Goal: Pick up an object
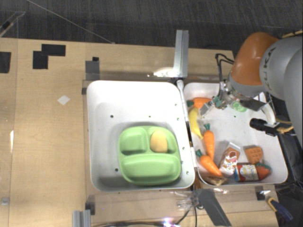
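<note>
Over the upper part of the right bin (283, 167), the gripper (212, 104) hangs low at the end of the grey arm (284, 65), whose orange band (250, 56) sits just above the wrist. Whether the gripper is apart or together cannot be told from this slant; no object is seen clamped in it. Just beside its tip lie an orange piece (200, 101) and a yellow banana (194, 122) along the bin's left wall. Further down the same bin rest two carrots (209, 142) (209, 165), one below the other, then a small carton (229, 160), a waffle-patterned orange piece (254, 153) and a red bottle (249, 172) lying on its side near the lower wall. A green item (238, 107) lies partly hidden under the wrist. Well apart, the left bin (109, 103) holds a green divided tray (149, 167) with a yellow fruit (159, 141) in its upper right compartment.
</note>
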Motion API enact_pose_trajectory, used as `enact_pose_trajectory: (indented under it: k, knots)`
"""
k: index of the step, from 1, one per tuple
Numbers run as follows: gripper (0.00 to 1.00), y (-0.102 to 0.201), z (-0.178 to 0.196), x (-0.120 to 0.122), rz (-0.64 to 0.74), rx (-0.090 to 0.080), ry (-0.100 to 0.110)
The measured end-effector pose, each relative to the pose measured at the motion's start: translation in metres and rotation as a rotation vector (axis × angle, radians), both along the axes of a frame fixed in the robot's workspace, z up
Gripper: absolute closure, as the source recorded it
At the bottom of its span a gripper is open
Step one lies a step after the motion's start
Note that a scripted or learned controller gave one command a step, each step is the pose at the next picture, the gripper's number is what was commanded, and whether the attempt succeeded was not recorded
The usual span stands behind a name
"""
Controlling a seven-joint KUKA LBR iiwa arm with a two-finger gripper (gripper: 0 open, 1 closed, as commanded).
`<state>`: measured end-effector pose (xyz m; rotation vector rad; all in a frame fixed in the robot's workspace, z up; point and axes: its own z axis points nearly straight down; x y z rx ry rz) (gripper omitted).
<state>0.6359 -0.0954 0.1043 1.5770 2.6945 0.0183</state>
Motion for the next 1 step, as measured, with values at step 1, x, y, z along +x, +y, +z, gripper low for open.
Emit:
enact_pose_trajectory:
  k: [1]
  knots:
    - [0.00, -0.0162, -0.0102, -0.1143, -0.097, 0.001, 0.016]
